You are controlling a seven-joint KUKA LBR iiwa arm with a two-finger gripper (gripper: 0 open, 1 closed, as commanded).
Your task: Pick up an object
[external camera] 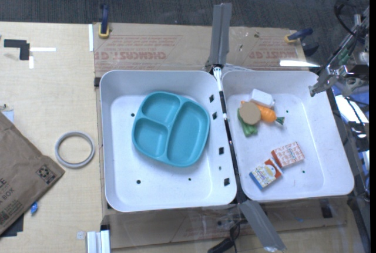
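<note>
Gripper point(322, 83) hovers at the right white bin's point(329, 187) far right corner, jaw state we cannot tell; orange toy carrot point(267, 115) waits mid-bin, reachable

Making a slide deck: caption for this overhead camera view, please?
Blue divided plate in left bin; toy foods and small cartons in right bin.
</note>
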